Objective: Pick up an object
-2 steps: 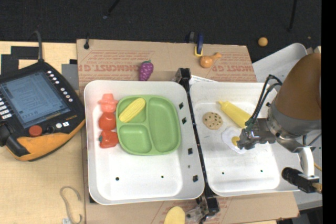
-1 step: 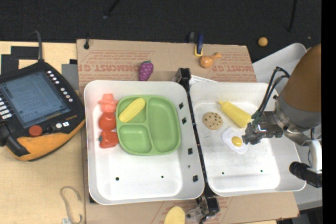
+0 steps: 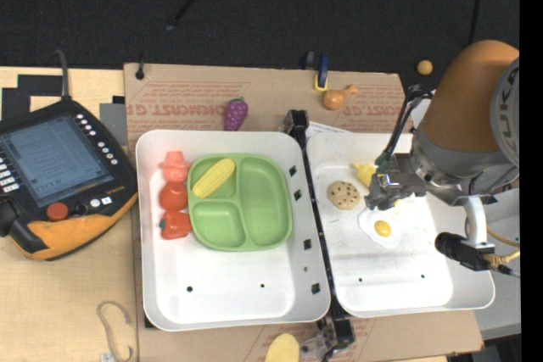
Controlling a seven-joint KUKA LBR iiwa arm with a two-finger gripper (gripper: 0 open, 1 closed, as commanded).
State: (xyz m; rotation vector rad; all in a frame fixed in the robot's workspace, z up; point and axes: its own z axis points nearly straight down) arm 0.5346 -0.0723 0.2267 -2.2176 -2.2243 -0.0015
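White plastic fried egg (image 3: 381, 227) is lying just below the pincer (image 3: 379, 195); I cannot tell its opening. It is needing a centred, straight descent, avoiding the cookie (image 3: 344, 195).

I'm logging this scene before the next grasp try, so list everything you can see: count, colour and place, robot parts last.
white bins: 2, white, side by side on the bench
divided plate: 1, green, left bin
toy corn: 1, yellow, plate's upper-left compartment
red toys: about 3, pink to red, left bin beside the plate
cookie: 1, tan with dark chips, right bin
fried egg: 1, white with yellow yolk, right bin
yellow piece: 1, yellow, right bin, above the gripper
grape bunch: 1, purple, cardboard behind bins
toy gourd: 1, orange, cardboard behind bins
yellow object: 1, below bins
teach pendant: 1, black and orange, far left
arm: 1, grey and orange, right
gripper: 1, over right bin, near the egg
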